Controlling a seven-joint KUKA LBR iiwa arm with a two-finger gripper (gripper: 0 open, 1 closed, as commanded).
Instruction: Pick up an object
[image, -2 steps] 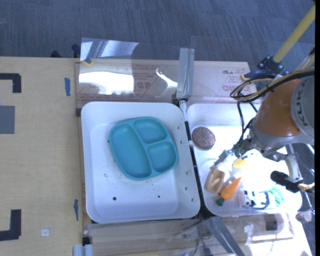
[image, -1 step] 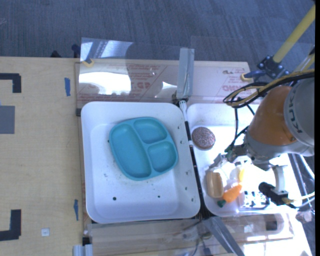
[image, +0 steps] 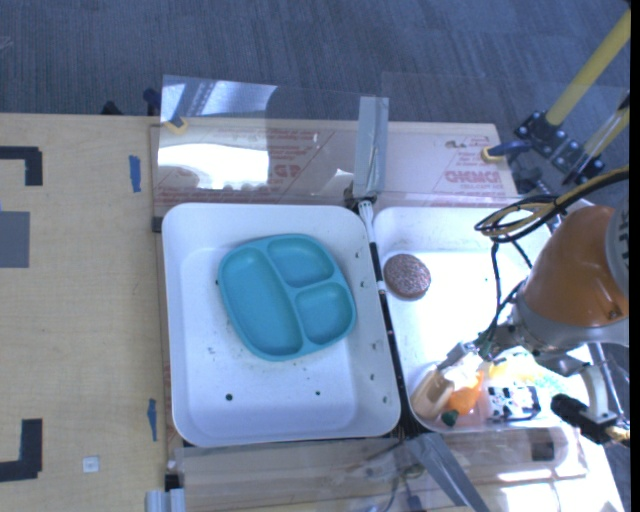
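My gripper (image: 466, 368) is low in the near left corner of the right bin (image: 450, 310), under the arm's orange band (image: 583, 272). It sits right over a small heap of objects: a tan rounded piece (image: 428, 396), an orange piece (image: 458, 403) and a white item with black marks (image: 512, 401). The gripper body hides where it meets the heap, so I cannot see whether anything is held. A brown speckled disc (image: 407, 275) lies alone near the far left corner of the same bin.
The left bin (image: 190, 330) holds a blue divided plate (image: 286, 295). A raised divider (image: 384, 320) separates the two bins. Clear plastic panels (image: 260, 140) stand behind them. Black cables (image: 520, 215) loop above the arm at the right.
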